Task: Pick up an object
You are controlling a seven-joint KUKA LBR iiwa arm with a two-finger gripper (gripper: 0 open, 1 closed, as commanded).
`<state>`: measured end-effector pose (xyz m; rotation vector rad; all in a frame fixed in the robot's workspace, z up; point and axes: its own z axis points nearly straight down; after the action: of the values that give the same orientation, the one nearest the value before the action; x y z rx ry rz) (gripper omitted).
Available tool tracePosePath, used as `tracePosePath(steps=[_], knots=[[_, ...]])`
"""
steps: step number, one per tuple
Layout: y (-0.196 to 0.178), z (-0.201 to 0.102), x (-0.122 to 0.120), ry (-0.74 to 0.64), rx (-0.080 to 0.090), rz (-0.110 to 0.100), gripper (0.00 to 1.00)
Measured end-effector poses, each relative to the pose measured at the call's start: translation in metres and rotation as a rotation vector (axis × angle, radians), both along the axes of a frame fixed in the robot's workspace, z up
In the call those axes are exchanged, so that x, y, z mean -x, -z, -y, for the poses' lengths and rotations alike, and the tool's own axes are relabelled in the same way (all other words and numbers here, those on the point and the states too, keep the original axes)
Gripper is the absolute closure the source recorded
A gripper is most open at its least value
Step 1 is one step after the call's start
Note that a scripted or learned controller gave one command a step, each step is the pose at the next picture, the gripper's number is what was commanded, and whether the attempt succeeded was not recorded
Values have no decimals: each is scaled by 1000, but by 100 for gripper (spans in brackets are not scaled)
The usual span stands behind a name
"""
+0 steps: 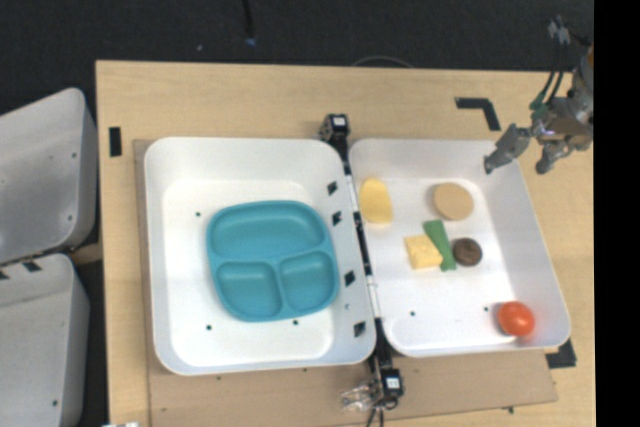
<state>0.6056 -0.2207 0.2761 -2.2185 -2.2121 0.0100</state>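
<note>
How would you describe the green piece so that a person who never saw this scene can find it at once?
Look at the right bin, the one without the blue tray. Near its middle several small items sit close together, and the green piece lies among them, between the yellow block and the dark brown round item. It is the only green thing there, a narrow strip lying at a slant.

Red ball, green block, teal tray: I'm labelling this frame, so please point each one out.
red ball (516, 318), camera view, centre of the ball.
green block (439, 243), camera view, middle of its top face.
teal tray (262, 223), camera view, floor of its large compartment.
</note>
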Motion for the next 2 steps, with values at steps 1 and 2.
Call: tracePosePath(steps=[1, 2], knots=[[-8, -1, -2, -3, 2, 13, 0], [52, 1, -9, -2, 4, 9, 0]])
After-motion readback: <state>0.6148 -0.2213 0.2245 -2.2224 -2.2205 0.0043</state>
